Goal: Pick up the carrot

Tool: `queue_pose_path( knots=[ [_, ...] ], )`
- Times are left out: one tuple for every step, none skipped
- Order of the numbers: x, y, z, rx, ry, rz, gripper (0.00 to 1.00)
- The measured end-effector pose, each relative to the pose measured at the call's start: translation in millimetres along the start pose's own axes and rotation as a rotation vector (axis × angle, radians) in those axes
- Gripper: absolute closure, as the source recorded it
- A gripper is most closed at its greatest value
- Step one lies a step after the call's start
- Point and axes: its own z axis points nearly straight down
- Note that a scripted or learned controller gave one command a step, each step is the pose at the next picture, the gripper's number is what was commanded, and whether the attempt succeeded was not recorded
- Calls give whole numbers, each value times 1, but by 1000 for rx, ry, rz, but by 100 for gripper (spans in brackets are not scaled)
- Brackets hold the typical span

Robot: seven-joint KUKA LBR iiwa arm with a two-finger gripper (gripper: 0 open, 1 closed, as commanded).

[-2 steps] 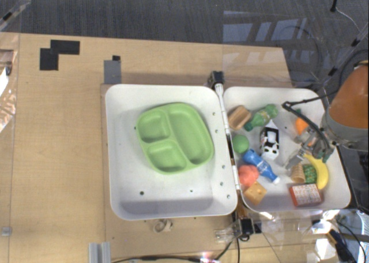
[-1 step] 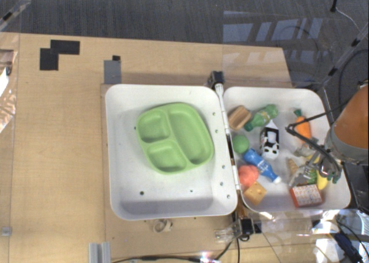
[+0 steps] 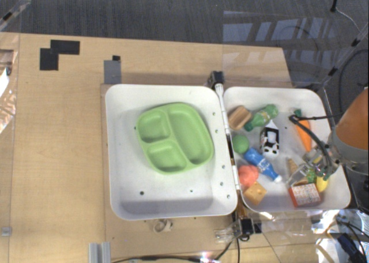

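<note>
Because the slim orange plastic carrot (image 3: 304, 134) lies at the frame's right, just above the tool (image 3: 316, 165), whose opening cannot be told, neighbouring toys could be snagged instead.

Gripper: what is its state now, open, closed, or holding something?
Gripper: cannot be told; it is low in the right bin, beside the carrot.

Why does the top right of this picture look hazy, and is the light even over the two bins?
In the camera view, a clear plastic panel catches pale reflections, hazing the dark floor behind it; soft light falls fairly evenly on the green divided plate in the left white bin, with a faint shadow along that bin's near wall; the orange carrot looks sharp, while the gripper area is cluttered and slightly blurred.
</note>
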Motion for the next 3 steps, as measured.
queue_pose_path(
  knots=[
    [7, 0, 1, -3, 9, 410, 0],
    [9, 8, 1, -9, 16, 829, 0],
    [15, 9, 0, -2, -1, 521, 0]
  ],
)
